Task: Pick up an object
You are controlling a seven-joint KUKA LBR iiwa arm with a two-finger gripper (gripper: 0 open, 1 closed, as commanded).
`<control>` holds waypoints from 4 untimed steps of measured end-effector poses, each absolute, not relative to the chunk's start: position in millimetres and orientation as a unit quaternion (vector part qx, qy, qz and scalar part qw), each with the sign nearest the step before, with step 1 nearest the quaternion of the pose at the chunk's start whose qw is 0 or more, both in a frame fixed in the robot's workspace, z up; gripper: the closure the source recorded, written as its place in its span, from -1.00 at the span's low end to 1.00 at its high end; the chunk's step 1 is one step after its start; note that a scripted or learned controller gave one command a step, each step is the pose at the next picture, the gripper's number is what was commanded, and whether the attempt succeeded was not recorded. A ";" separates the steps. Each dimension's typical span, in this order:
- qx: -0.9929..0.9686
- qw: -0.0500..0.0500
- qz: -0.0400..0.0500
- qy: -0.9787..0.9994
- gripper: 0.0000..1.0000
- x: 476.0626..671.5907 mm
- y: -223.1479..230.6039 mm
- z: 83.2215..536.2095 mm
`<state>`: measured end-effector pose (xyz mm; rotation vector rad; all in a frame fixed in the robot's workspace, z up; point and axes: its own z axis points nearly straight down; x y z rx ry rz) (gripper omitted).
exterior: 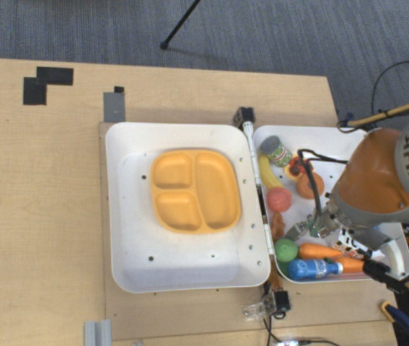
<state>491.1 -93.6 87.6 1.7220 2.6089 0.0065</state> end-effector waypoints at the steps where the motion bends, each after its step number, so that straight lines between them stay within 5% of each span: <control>1: 0.624 0.003 0.002 0.782 -1.00 577.8 -121.0 86.2; 2: 0.552 0.003 0.001 0.834 -1.00 630.7 -163.3 85.6; 3: 0.550 0.005 0.001 0.835 1.00 632.5 -162.5 97.8; 4: 0.645 0.002 0.001 0.764 1.00 547.4 -144.2 207.4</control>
